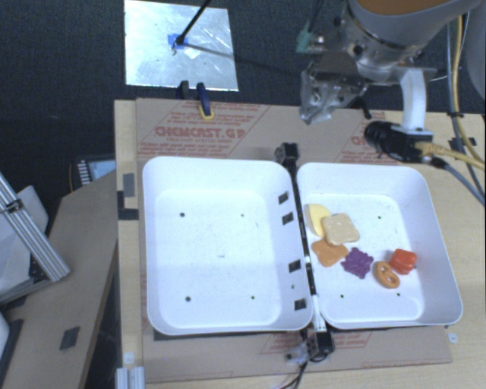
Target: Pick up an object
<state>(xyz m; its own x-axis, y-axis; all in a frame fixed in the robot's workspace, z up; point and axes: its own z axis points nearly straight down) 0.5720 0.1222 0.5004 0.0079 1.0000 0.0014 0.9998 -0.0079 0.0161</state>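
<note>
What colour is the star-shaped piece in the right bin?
Purple, seen in the camera view.

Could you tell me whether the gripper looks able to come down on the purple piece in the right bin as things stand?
Probably yes. The gripper hangs above the bench beyond the right bin, and nothing covers the purple piece. An orange piece and a pretzel-shaped piece lie close beside it, which may crowd a grasp.

My arm [395, 23] is a thick, rounded grey casing with an orange band across the top of it. Below that band sits a ring of pale metal, and under it a cluttered wrist of dull silver parts. A small green piece [304, 39] sticks out on one side. A white bracket [413, 95] hangs off the other side. My jaws are blurred grey metal.
</note>
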